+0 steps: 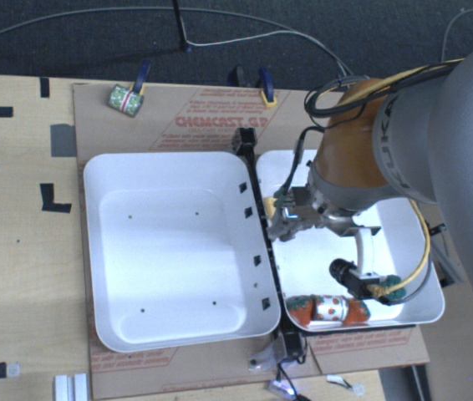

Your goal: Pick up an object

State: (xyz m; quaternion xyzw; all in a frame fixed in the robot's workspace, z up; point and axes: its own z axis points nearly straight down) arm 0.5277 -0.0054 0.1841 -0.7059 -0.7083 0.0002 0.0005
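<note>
Lying at the bottom edge of the right bin [412, 312], lower right of the frame — a small toy [330, 309], red, white and orange. Probably light and soft; best pinched across its white middle. Claw hidden under the arm [362, 153] — cannot tell its state.

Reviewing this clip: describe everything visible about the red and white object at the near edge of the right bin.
The red and white object lies on its side along the near wall of the right bin. It looks elongated, with orange-red ends, a white middle band bearing small dark marks, and some green at its left tip. Its material is unclear. It rests on the bin floor; a black part of the arm's tooling hangs just above it, and whether the two touch cannot be told.
</note>
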